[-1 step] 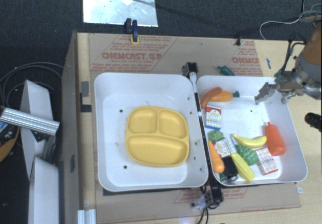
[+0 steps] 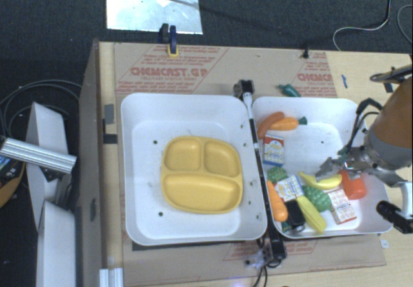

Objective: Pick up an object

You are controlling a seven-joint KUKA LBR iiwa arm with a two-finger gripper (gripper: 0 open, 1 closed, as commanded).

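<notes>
A: Start at the gripper (image 2: 330, 168). It hangs low in the right bin (image 2: 310, 123), at about four o'clock from that bin's middle, with the arm (image 2: 392, 129) coming in from three o'clock.

B: Open or pinching something?

A: I honestly cannot tell. The metal tip is a small grey blur right above the toys, and nothing shows plainly between its prongs, so I wouldn't say it has anything.

B: What is nearest to it?

A: A yellow banana (image 2: 321, 182) just under it at six o'clock, near enough that I'd guess that's what it's after. At four o'clock an orange-red piece (image 2: 353, 186) lies beside the banana, and below that a small white carton (image 2: 342, 206). At seven o'clock sit a green knobbly vegetable (image 2: 316, 197) and a corn cob (image 2: 312, 215)

B: And further out?

A: A carrot (image 2: 277, 201) along the bin's left wall, a milk carton (image 2: 273, 149) at ten o'clock, and an orange pepper (image 2: 282, 124) at eleven. The toys are heaped toward the near corner, likely just tipped in loose, so any grab risks nudging a neighbour.

B: The other bin?

A: The left bin (image 2: 145, 118), off at nine o'clock, has a yellow divided plate (image 2: 202, 173) lying flat in the middle, well apart from the arm
</notes>
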